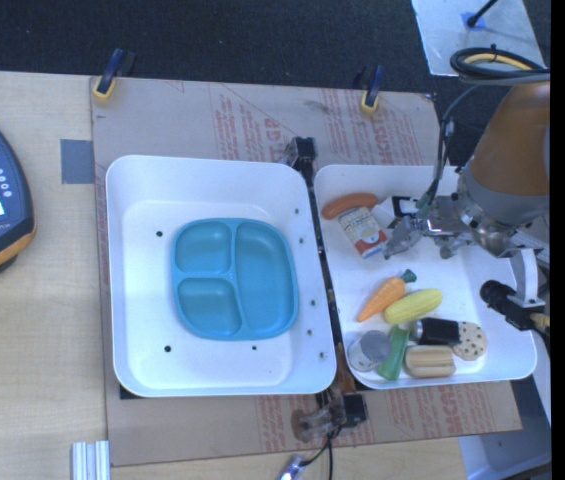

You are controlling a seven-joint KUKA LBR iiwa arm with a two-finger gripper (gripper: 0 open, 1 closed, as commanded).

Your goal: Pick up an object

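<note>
Carton (363, 232) (small, upright) stands just left of the hand (403, 242); finger state unclear.

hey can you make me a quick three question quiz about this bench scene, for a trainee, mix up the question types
1. True or false: the blue divided plate lies in the left bin.
2. Which lies nearest the gripper? A) cookie B) small carton C) bread roll
3. Fill in: the carrot lies beside the yellow ____.

Key: 1 true; 2 B; 3 corn cob.
</note>
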